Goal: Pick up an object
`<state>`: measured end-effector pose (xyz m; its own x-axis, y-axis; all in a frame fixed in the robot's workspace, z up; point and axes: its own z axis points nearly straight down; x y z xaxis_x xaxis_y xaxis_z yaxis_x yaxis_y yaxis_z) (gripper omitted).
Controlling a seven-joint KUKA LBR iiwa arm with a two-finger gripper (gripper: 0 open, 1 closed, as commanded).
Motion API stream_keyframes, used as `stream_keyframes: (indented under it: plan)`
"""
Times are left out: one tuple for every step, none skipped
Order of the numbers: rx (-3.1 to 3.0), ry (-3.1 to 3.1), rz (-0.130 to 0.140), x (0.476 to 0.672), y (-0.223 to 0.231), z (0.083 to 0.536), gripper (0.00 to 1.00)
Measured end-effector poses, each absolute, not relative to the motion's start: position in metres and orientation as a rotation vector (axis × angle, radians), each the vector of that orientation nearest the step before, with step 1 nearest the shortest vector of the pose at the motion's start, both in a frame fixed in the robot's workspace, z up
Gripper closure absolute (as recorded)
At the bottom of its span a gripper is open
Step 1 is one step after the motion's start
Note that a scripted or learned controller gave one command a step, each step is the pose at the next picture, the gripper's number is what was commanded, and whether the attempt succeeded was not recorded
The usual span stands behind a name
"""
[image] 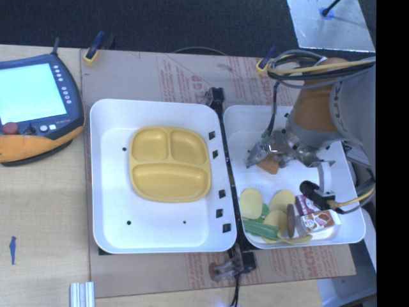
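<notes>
Fingers of the gripper (270,157): they sit low in the right bin (238,121), and a small brown object (269,165) shows at their tips. We cannot tell from this slant whether it is clamped between them or only lies beneath, nor how wide they stand.

The brown object lies in the upper-middle of the right bin, directly under the wrist, so it is the nearest candidate. The other items cluster at the bin's lower edge, down-frame of the gripper and well apart from it: pale yellow round pieces (251,203), a green piece (258,228), a printed packet (315,218).

The left bin (102,171) holds a yellow divided plate (170,164).

We judge the next move hinges on a straight vertical lift.
</notes>
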<state>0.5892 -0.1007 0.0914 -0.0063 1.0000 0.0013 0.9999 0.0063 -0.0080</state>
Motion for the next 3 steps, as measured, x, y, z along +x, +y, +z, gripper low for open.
stream_keyframes:
  plan:
    - [-2.215,-2.229,0.001,0.625,-0.111,0.092,0.0]
    - [-2.211,-2.231,0.004,0.624,-0.112,0.103,1.0]
    - [-2.209,-2.232,0.005,0.624,-0.112,0.103,0.0]
